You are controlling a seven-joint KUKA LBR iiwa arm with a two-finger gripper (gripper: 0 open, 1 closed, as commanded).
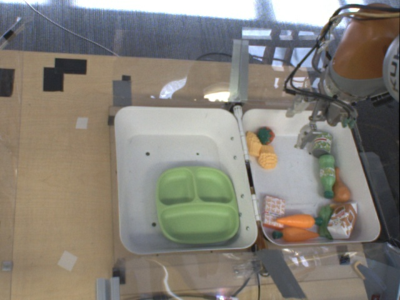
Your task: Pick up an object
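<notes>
My gripper [314, 133] hangs over the far right part of the right bin [294, 180], below the orange-banded wrist [365, 39]. Directly beneath it lies a small green and white labelled item [322, 144], and whether the gripper touches it is unclear. A green bottle [327, 175] lies just in front of that item, with an orange ball-like piece [341, 193] beside it. Two yellow corn pieces [267, 160] and a red and green fruit [266, 134] sit near the bin's left wall.
At the right bin's near edge lie two carrots [295, 221], a pink packet [274, 206] and a small carton [342, 220]. The left bin [144, 136] holds a green divided plate [197, 204]. A metal post [239, 74] stands behind the bins.
</notes>
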